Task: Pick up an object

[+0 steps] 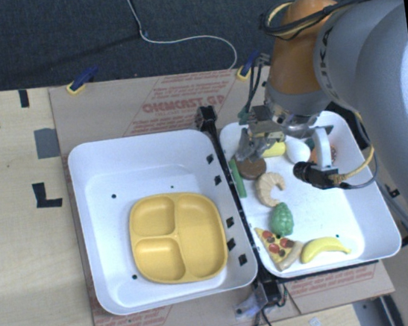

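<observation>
My gripper reaches down into the back left part of the right bin, right over a brown round item. Just in front of it lies a pale croissant. A green broccoli-like piece, a pizza slice and a banana lie toward the bin's front. A yellow piece and a white item sit under the wrist. Nothing shows clearly between the fingers.
The left bin holds a yellow divided plate. A green stick lies along the right bin's left wall. A black clamp sits at the divider's back end, and a white cable runs over the dark cloth behind.
</observation>
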